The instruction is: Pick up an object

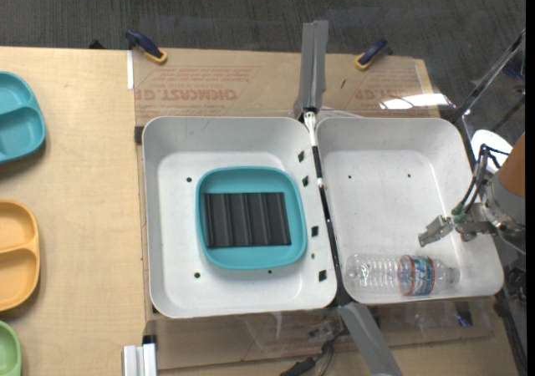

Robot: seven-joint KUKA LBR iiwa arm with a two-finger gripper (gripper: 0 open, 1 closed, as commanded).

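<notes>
Low, gripper (436, 231) above bottle (402, 274)

I can read one thing: red print on the cardboard sheet (201, 82), upside down, roughly "CHEMCAST" (other letters too blurred).

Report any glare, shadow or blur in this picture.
Camera view: even light and sharp focus across both bins; a bright glare patch lies on the cardboard behind the right bin; the clear bottle shows small highlights; the end effector casts only a soft shadow.
</notes>
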